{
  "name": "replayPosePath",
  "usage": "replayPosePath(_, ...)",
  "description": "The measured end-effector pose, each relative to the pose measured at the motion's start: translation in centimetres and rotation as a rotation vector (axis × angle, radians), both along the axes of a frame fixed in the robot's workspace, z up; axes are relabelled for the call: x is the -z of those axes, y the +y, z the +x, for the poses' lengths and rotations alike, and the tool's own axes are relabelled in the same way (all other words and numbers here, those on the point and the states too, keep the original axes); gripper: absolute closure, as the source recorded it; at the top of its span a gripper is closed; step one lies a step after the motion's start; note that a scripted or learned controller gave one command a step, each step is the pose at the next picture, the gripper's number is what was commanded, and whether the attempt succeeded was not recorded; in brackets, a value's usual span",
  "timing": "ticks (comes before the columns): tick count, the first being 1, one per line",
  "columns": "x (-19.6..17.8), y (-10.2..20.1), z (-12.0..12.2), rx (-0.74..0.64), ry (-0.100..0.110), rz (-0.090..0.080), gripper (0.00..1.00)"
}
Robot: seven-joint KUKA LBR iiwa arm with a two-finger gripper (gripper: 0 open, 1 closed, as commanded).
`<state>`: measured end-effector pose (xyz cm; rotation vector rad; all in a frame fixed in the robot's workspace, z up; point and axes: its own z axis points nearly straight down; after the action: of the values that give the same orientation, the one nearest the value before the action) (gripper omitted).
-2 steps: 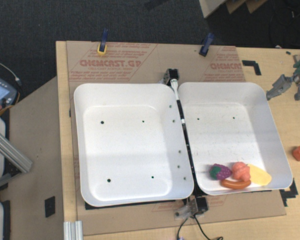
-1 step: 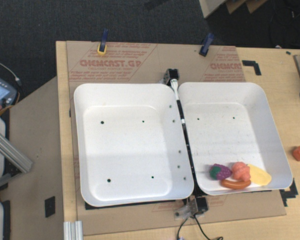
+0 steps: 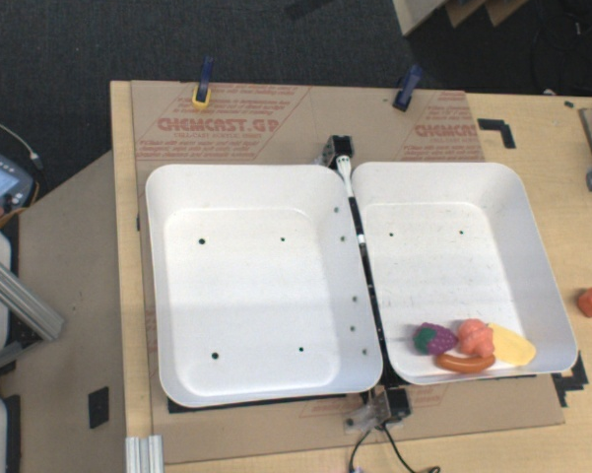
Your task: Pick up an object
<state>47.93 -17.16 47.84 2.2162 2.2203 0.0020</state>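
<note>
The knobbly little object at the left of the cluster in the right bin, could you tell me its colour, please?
Purple, with a bit of green, seen in the camera view.

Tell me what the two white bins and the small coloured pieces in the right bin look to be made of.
Left bin and right bin: likely thin moulded plastic, matte white, with rounded corners and smooth raised rims. Purple piece, pink-orange piece, yellow piece and orange curved piece: probably plastic or rubber toy food, judging by their saturated colours and smooth, rounded shapes; too small to be sure.
</note>
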Motion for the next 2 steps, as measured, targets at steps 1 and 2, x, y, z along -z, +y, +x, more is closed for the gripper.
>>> replayPosePath(1,-5.85,1.52,0.04,0.001,-0.002,-0.001,0.0)
replayPosePath(2,-6.8,1.47,0.11,0.001,-0.004,-0.002,1.0)
